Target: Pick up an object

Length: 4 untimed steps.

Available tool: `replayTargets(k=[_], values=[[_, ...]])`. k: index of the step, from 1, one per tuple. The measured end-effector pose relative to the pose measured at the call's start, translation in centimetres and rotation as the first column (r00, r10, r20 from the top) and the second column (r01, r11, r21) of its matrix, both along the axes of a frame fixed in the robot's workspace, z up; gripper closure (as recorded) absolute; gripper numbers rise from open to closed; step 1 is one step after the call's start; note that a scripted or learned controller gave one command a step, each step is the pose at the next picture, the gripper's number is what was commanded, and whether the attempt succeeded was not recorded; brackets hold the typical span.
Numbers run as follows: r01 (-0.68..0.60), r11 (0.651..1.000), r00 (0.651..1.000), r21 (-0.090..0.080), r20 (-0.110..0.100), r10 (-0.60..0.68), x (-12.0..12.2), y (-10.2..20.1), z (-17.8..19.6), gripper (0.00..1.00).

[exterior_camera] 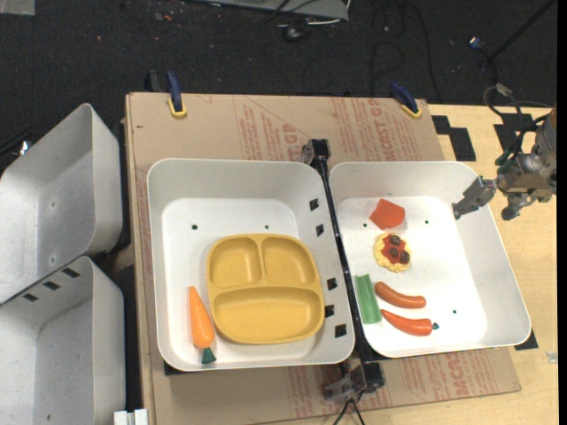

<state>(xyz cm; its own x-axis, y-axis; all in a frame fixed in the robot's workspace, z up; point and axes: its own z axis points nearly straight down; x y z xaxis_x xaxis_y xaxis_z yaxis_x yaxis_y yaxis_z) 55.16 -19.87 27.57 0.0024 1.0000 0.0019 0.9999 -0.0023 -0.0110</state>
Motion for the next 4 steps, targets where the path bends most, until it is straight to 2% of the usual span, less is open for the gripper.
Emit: replayTargets(k=[1,2,4], values=[[-0.003,1.0,1.0,-0.003,0.011,0.003,0.2,0.1,0.6,0.0],[-0.001,1.0,1.0,0.0,0.006,0.001,-0.7,0.5,-5.2,0.0],[-0.002,1.0,1.0,0.0,0.007,0.002,-0.4,1.8,-16.7,0.0]])
